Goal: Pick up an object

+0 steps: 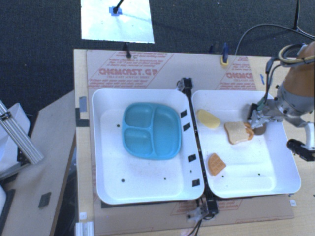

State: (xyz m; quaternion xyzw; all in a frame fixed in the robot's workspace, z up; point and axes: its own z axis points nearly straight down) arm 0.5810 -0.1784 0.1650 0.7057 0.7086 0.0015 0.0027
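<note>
The counter (147, 65) carries two white bins (110, 181) over dark carpet (39, 28). The end effector (256, 123) sits beside the toast slice (237, 132); its state cannot be told.

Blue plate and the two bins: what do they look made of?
Blue plate: probably moulded plastic. It has an even light-blue colour, rounded corners, three pressed-in compartments and a soft, semi-matte sheen.

Left bin and right bin: likely thin formed plastic. They are uniform white with smooth rolled rims, rounded corners and faint glossy highlights. Painted metal cannot be ruled out from this view.
</note>
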